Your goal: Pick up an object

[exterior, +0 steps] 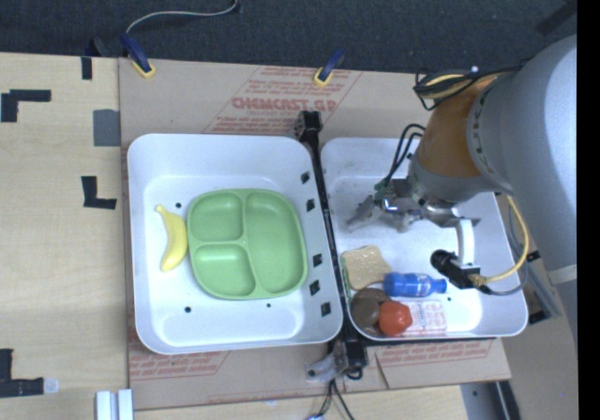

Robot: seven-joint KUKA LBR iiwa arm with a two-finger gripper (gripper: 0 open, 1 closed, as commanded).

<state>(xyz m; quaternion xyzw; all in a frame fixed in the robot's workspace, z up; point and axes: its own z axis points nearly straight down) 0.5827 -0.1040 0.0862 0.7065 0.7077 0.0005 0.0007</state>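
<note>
The grey arm (525,127) with its orange band is seen reaching in from the right over the right bin (497,320). The left bin (150,249) lies well apart from the fingers, across the divider. In it a green sectioned plate (248,243) is seen, with a yellow banana (173,238) lying just beside the plate's far edge, farthest from the fingers.

The gripper (375,210) is held low over the upper part of the right bin, near the divider. Its fingers (361,216) are seen spread partly apart, and nothing is gripped between them; only bare white bin floor is seen there.

Below the fingers, toward the near end of the bin, a tan sponge-like block (366,266) is found closest. Further on, a blue bottle (412,286) with a white cap lies on its side, and a red round object (395,317) rests against a brown round object (367,301).
</note>
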